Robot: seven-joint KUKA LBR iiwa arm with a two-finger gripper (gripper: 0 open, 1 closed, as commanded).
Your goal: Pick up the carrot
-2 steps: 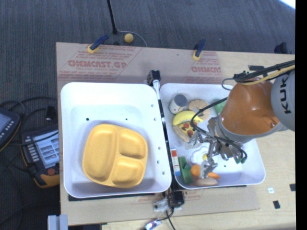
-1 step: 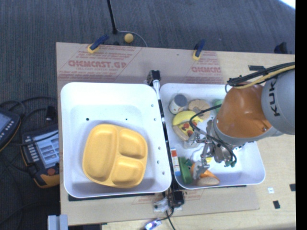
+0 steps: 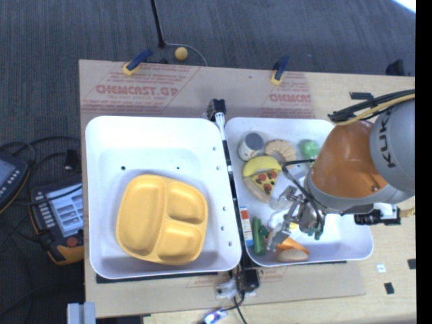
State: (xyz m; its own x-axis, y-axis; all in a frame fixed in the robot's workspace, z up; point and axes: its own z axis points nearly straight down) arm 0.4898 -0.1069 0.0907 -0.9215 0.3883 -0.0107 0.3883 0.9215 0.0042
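Note:
The carrot (image 3: pixel 281 235) is a small orange piece with a green top (image 3: pixel 259 240) pointing left. It lies near the front of the right bin (image 3: pixel 351 248). My gripper (image 3: pixel 282 231) reaches down and left from the orange wrist band (image 3: pixel 344 164) and sits right over the carrot's orange part. The gripper's body hides part of the carrot, and contact is unclear.
A tan-orange food piece (image 3: pixel 293 252) lies just in front of the carrot. Farther back in the right bin are a pizza slice (image 3: pixel 264 175), a yellow piece (image 3: pixel 260 163), a cookie (image 3: pixel 280 148), a grey disc (image 3: pixel 253 141) and a green ball (image 3: pixel 309 147). The left bin (image 3: pixel 108 147) holds a yellow divided plate (image 3: pixel 162 218).

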